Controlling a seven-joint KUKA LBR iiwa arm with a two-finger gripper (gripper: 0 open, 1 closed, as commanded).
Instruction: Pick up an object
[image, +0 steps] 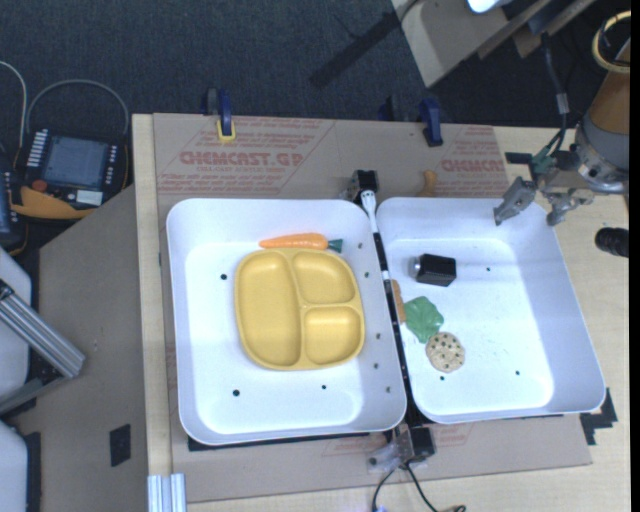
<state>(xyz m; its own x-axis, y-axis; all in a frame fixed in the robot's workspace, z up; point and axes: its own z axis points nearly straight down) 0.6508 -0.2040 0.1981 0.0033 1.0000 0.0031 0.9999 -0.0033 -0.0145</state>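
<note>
The gripper (537, 205) hangs spread and empty over the right bin's (560, 300) far right corner; it should centre squarely above the black block (436, 268) before descending.

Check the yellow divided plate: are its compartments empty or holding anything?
Empty. All three sections of the yellow divided plate show bare yellow; the carrot lies outside it, against its far rim, on the left bin floor.

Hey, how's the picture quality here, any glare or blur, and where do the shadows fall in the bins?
Camera view: even overhead light, mild glare washing the white bins' floors; soft shadow beneath the yellow divided plate toward its lower edge; the black block, green piece and cookie look sharp; the gripper at the right bin's far corner looks slightly soft.
</note>
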